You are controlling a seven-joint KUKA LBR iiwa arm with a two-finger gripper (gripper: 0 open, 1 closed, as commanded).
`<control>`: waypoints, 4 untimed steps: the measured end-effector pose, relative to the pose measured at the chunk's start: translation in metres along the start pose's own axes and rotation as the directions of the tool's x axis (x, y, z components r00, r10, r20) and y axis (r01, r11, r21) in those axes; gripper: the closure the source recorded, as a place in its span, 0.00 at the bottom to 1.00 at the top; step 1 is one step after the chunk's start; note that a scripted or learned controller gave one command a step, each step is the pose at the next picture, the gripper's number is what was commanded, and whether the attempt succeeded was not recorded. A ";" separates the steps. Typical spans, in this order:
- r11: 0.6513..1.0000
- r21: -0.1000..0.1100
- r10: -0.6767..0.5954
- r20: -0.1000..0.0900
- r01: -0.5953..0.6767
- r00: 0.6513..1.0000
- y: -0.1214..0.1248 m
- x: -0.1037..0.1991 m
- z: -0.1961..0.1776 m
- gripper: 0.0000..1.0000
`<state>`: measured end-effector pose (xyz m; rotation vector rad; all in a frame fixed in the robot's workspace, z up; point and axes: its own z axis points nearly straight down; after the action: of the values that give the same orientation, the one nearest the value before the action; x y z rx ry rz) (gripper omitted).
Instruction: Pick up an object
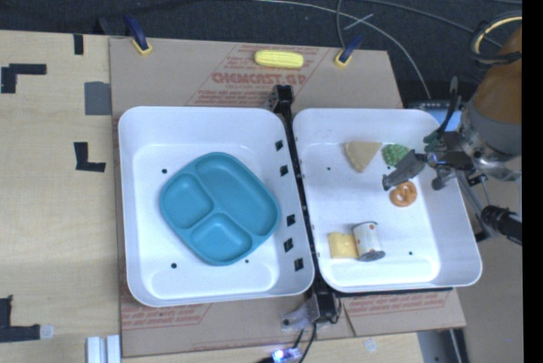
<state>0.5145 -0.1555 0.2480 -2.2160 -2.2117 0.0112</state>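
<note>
Open, empty claw [417, 169] hovers by the right bin's [454, 264] right rim; pretzel [404, 194] lies just below it.

2 smooth white plastic bins [140, 183] sit on matt brown cardboard [170, 73]; the blue divided plastic tray [219, 207] looks slightly glossy.

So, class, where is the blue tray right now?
The blue tray lies in the left bin, near its middle, across the divider from the bin with the food items.
</note>
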 end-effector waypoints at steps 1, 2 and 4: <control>1.000 -0.011 -0.003 0.002 0.003 1.000 0.002 0.000 -0.006 0.00; 1.000 -0.005 -0.002 0.001 0.002 1.000 0.001 0.004 0.059 0.00; 1.000 -0.012 -0.003 0.004 0.003 1.000 0.004 0.013 0.165 0.00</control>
<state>0.5168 -0.1424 0.0826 -2.2209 -2.2229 0.0030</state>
